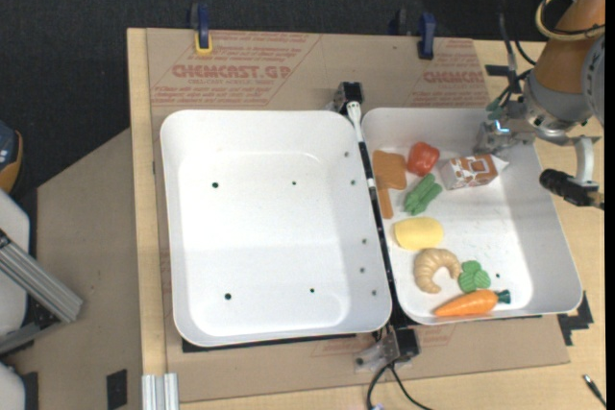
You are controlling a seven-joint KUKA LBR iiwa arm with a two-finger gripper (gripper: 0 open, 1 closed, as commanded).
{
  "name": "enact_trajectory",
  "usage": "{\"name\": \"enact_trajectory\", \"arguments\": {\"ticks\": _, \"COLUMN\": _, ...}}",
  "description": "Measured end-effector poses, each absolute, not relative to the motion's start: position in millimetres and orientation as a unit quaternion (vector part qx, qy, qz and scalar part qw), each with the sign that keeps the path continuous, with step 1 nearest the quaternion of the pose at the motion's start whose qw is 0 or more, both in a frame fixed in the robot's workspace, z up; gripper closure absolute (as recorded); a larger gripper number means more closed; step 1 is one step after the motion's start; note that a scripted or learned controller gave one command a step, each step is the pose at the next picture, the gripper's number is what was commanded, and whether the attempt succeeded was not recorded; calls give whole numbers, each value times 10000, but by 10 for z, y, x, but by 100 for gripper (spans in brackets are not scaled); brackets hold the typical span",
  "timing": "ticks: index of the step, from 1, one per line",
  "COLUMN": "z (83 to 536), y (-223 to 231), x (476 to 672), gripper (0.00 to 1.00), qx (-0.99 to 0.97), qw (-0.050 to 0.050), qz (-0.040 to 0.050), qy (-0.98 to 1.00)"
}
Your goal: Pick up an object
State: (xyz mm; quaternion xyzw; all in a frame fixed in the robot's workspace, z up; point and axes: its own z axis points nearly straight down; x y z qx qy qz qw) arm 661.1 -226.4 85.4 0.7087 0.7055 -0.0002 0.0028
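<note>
Two white bins are seen side by side on the bench, the gripper [497,132] poised near the right bin's [538,235] far edge beside a brown packet [468,171], its jaw state indiscernible, so descent is judged next among eight toy foods counted.
</note>
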Motion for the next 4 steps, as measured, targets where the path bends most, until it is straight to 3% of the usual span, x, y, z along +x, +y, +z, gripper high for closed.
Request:
{"name": "enact_trajectory", "arguments": {"ticks": 1, "z": 852, "y": -1410, "x": 6674, "gripper": 100, "qx": 7047, "qw": -16, "qz": 5, "qy": 7095}}
{"name": "enact_trajectory", "arguments": {"ticks": 2, "z": 849, "y": -1829, "x": 6180, "gripper": 100, "qx": 7085, "qw": -23, "qz": -13, "qy": 7057}}
{"name": "enact_trajectory", "arguments": {"ticks": 3, "z": 854, "y": -1588, "x": 6690, "gripper": 100, "qx": 7057, "qw": 21, "qz": 13, "qy": 7085}}
{"name": "enact_trajectory", "arguments": {"ticks": 4, "z": 965, "y": -1604, "x": 6679, "gripper": 100, "qx": 7065, "qw": 27, "qz": 13, "qy": 7077}}
